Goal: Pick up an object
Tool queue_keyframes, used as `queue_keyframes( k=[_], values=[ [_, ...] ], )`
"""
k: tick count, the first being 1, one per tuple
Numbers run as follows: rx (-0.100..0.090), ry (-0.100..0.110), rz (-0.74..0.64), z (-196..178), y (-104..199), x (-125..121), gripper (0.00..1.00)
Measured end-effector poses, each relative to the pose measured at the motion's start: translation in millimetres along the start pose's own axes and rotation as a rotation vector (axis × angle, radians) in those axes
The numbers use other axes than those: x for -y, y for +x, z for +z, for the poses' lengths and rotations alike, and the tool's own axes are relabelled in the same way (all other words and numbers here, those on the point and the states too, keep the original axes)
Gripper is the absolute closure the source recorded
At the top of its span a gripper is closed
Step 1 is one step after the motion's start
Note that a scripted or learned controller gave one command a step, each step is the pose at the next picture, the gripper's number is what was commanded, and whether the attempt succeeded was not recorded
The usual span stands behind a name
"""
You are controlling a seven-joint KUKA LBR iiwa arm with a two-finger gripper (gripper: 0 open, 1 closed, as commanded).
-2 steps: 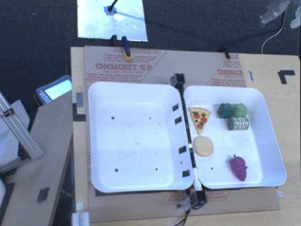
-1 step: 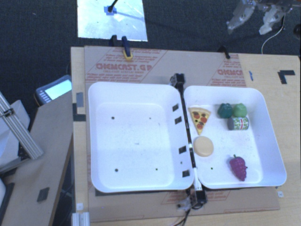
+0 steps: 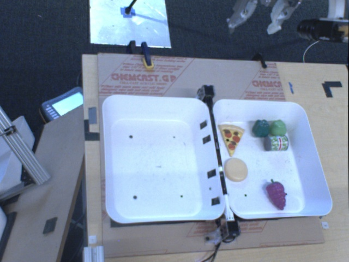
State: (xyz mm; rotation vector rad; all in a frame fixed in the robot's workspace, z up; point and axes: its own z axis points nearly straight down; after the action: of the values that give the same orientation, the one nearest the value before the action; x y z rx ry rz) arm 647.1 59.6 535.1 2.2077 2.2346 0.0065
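My gripper (image 3: pixel 255 19) hangs high at the top right of the camera view, beyond the far edge of the bench, open with nothing between its two pale fingers (image 3: pixel 238 14). The right bin (image 3: pixel 311 152) holds a pizza slice (image 3: pixel 232 137), a teal green lump (image 3: pixel 261 127), a lighter green lump (image 3: pixel 278 126), a small can with a red and white label (image 3: pixel 276 143), a tan round disc (image 3: pixel 236 170) and a purple bunch of grapes (image 3: pixel 276 194). All of them lie well below and apart from the gripper.
The left bin (image 3: pixel 109 162) stands beside the right one, joined by a black clipped divider (image 3: pixel 214 146). A shiny metal sheet (image 3: pixel 130 14) lies on the dark floor at the top left. A slanted metal rail (image 3: pixel 20 152) and a small screen (image 3: pixel 62 106) sit at the left.
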Motion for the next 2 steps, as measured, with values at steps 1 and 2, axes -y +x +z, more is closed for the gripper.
queue_keyframes(
  k=[1,2],
  values=[
    [0.0,0.002,0.0,0,74,34,0.0],
    [-0.001,0.001,0.0,0,151,37,0.0]
  ],
)
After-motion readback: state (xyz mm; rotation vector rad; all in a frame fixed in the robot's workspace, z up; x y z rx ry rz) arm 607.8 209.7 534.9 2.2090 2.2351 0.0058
